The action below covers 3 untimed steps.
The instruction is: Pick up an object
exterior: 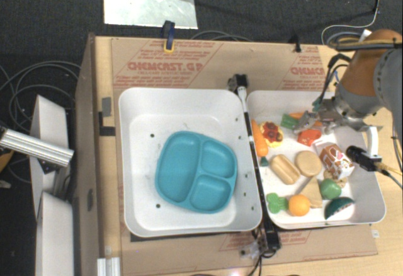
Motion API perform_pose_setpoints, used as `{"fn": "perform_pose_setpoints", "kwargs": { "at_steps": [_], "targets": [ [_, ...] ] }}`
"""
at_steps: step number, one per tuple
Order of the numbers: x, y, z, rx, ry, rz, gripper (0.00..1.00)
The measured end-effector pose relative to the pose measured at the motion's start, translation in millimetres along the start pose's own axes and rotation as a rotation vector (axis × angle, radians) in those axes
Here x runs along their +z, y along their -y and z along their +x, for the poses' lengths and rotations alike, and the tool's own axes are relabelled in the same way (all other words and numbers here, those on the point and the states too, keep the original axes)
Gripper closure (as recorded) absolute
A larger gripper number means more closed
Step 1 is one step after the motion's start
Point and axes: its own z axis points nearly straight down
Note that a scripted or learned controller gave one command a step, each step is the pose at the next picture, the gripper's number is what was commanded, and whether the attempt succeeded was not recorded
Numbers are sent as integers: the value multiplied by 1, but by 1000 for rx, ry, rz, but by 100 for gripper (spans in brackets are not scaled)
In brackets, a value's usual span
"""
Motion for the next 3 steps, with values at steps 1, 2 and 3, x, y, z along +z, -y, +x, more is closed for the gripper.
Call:
{"fn": "perform_pose_setpoints", "kwargs": {
  "at_steps": [1, 2, 3],
  "targets": [
    [1, 11, 28, -7, -2, 0, 0],
    [-11, 9, 27, -8, -1, -6, 100],
    [-163, 26, 62, -10, 0, -16, 100]
  ]
}}
